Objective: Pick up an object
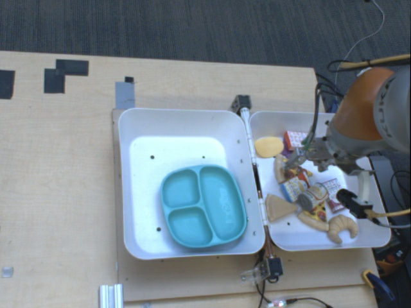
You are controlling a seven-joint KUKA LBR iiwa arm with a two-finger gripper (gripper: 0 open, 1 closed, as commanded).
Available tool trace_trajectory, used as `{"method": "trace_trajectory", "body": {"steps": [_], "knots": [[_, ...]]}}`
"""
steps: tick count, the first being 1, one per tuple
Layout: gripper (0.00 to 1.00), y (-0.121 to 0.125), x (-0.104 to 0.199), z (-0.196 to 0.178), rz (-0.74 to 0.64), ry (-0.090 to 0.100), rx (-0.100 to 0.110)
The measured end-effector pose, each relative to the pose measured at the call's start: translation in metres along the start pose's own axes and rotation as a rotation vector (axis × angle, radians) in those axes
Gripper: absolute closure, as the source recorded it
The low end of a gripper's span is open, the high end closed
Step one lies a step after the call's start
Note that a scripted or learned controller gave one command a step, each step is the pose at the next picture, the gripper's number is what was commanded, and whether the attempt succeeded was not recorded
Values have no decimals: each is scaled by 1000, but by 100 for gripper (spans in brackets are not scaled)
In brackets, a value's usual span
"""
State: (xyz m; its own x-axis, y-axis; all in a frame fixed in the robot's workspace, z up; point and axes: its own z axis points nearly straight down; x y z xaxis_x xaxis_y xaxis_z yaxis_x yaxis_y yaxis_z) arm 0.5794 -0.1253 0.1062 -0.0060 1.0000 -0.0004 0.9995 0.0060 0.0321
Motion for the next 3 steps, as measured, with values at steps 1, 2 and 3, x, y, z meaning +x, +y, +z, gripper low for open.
{"method": "trace_trajectory", "body": {"steps": [1, 2, 3], "knots": [[0, -47, 19, 15, 6, -2, 15], [100, -45, 21, 3, 3, 2, 11], [0, -45, 21, 3, 2, 2, 13]]}}
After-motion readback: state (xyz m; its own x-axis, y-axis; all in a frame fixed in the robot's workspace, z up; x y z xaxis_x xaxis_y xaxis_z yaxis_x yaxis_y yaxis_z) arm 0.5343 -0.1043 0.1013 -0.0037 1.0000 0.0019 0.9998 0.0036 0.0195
